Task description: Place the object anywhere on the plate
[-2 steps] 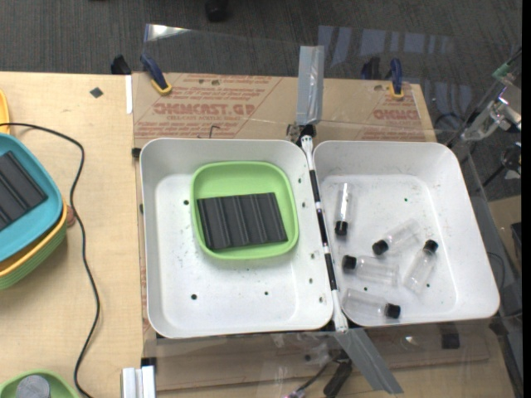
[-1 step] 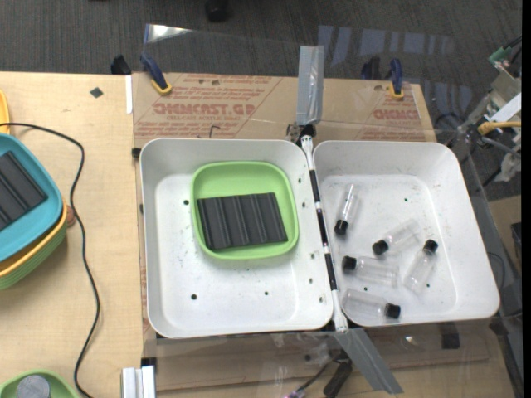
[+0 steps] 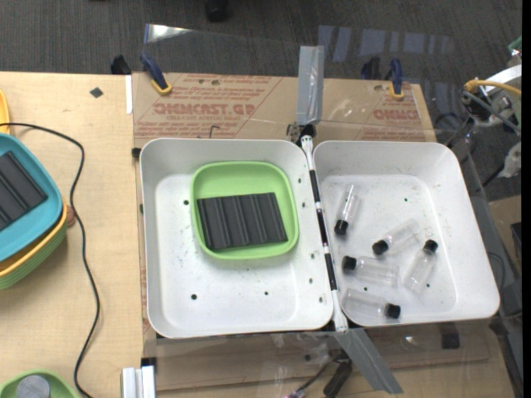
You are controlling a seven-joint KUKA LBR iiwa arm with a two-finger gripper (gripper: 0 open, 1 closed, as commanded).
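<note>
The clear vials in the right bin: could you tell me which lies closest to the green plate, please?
The vial nearest the divider, at the bin's upper left, lying nearly upright in the view with its black cap downward; the others sit farther right.

A black cable [image 3: 80, 247] trailed across the wooden bench beside stacked teal and yellow trays [image 3: 29, 214], with cardboard [image 3: 249, 102] behind the bins.

Premises: a laboratory or research workspace. Evidence noted: two shallow white bins [image 3: 158, 247] set side by side on a light wooden bench [image 3: 58, 322], backed by cardboard sheeting [image 3: 216, 106] fastened with clamps [image 3: 154, 75]. The right bin [image 3: 473, 222] holds several clear vials with black caps [image 3: 345, 208]. A black cable [image 3: 87, 247] trails across the bench. Grey carpet [image 3: 265, 15] and office chair casters [image 3: 217, 8] lie beyond.
</note>
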